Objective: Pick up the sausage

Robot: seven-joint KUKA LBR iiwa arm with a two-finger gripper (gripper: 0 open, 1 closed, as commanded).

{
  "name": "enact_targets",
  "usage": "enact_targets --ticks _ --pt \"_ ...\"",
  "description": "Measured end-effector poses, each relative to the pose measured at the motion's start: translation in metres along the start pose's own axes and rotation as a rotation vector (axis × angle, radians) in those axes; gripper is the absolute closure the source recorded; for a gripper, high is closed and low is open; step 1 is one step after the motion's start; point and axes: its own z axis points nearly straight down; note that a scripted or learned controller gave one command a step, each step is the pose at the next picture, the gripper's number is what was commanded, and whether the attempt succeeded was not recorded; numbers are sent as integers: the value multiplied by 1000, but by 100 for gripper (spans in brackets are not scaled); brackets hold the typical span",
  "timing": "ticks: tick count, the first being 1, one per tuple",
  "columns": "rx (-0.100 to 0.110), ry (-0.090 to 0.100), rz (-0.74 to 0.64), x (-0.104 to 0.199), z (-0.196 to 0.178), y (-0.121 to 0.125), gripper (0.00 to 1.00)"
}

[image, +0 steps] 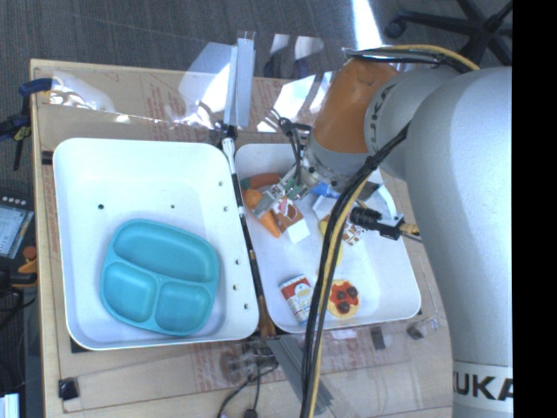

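On the left we see a shallow white bin on the table, and inside it, toward the near side, lies a turquoise tray with three compartments. Just beside this bin, to the right, stands the second white bin; the two rims touch along the middle.

In the far-left part of the right bin there is a small heap of things. We see an orange, long piece there, which seems to be the sausage, but we cannot tell this for sure; it lies partly under a small packet with red and white print. The gripper is low over this heap, at its far right edge. Whether the jaws are wide or narrow we cannot tell, and we cannot tell if something is between them.

Nearer to us in the same bin lies a small red and white carton, and just right of it a round pastry with red and dark berries. The grey arm with its orange band reaches in from the right, and black and yellow cables hang across the bin.
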Motion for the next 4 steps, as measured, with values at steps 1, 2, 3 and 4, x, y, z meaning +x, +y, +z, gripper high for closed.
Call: enact_targets --ticks 1,2,3,4 --pt "-2 0 339 93 -91 3 100" --pt "-2 0 339 93 -91 2 0" --pt "0 1 231 64 -51 -88 0" --pt "-19 -15 83 1 -6 9 0"
